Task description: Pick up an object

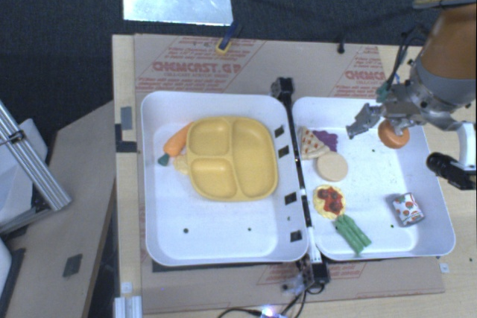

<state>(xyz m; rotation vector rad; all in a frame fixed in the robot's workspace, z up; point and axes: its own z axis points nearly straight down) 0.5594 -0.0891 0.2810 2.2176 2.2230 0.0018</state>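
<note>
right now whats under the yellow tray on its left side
A toy carrot pokes out from under the left rim of the yellow divided tray in the left bin. Anything further beneath stays covered.

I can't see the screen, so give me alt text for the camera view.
The robot's claw hovers over the right bin, beside an orange ball, above scattered toy foods. The left bin holds a yellow divided tray and a toy carrot.

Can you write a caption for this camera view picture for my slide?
Grey robot arm's gripper hovers beside a round orange toy in the right white bin; yellow divided plate fills the left.
</note>
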